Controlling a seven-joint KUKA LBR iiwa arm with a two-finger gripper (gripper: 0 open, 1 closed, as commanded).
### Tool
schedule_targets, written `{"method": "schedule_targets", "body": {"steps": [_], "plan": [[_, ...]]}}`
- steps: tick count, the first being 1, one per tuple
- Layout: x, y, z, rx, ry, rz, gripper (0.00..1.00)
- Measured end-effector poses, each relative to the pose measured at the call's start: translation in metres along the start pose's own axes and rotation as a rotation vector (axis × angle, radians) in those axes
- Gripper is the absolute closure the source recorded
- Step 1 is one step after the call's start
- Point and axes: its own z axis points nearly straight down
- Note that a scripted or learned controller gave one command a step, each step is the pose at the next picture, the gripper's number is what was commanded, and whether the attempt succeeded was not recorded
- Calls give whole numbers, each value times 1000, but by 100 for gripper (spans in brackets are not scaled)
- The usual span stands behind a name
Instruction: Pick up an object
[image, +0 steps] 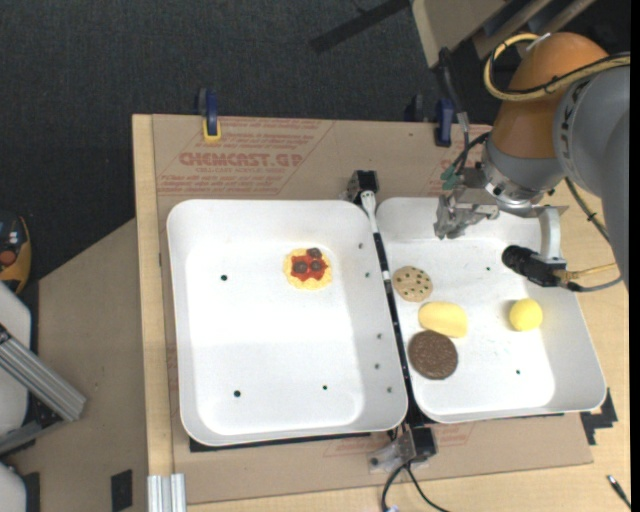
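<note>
The gripper (452, 226) hangs over the far part of the right bin (500, 400), its fingers close together with nothing seen between them. In that bin lie a chocolate-chip cookie (411, 283), a yellow oval piece (442, 319), a yellow ball (526, 315) and a dark brown round cookie (433, 355). The chip cookie is the closest of these, a little below and left of the fingertips. A small pizza-like toy with red topping (309, 268) rests in the left bin (260, 400), toward its far middle.
A raised rim (382, 290) divides the two bins. The bins sit on a cardboard sheet (250, 150) held by clamps at the back edge. A metal rail (40, 380) lies off the bench at the left.
</note>
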Motion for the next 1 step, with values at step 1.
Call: {"method": "schedule_targets", "body": {"steps": [1], "plan": [[59, 3, -28, -11, -5, 2, 100]]}}
